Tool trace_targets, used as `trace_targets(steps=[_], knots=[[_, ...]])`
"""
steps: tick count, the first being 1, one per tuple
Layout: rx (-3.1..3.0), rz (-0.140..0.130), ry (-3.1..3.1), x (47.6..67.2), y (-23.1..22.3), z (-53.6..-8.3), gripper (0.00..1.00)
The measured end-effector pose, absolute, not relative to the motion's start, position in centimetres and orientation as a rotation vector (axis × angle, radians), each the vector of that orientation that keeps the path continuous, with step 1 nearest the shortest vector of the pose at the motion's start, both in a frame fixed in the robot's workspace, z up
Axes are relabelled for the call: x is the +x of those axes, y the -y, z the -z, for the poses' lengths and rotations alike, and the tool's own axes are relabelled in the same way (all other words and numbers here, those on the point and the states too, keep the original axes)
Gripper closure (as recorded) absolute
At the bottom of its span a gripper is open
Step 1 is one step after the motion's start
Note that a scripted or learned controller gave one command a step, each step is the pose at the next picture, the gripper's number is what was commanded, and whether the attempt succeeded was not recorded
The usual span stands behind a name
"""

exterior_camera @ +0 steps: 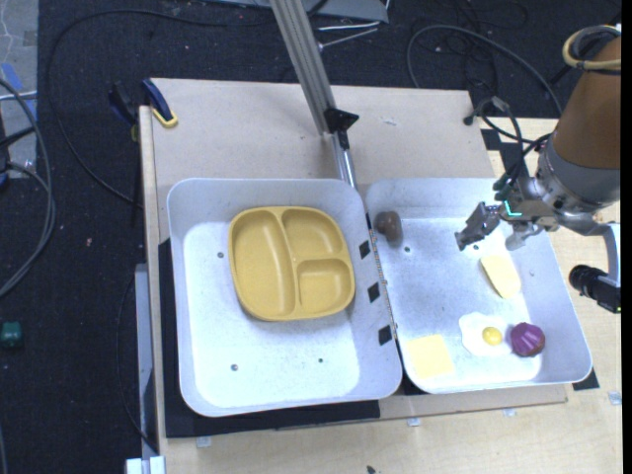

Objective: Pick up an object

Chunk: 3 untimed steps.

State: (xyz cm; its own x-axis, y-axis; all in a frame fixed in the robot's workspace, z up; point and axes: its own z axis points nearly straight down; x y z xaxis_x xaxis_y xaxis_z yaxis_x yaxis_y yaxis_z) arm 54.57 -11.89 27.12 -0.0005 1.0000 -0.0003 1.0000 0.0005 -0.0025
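Right bin (434,235): gripper (494,223) near far right edge; jaws' state can't be told. Pale yellow wedge (501,274) just below it. Fried egg (484,336) and purple piece (526,339) at near right corner, yellow square (431,355) near edge, brown lump (388,226) far left corner. Left bin (197,294): yellow divided plate (292,263).
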Motion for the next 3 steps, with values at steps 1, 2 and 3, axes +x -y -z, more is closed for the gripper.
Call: trace_targets(steps=[1,2,3], knots=[[-2.221,-0.001,2.222,54.6,11.9,-27.2,0.00],[-2.220,-0.004,2.219,54.3,11.3,-22.7,0.00],[-2.220,-0.003,2.219,54.6,10.4,-17.9,0.00]])
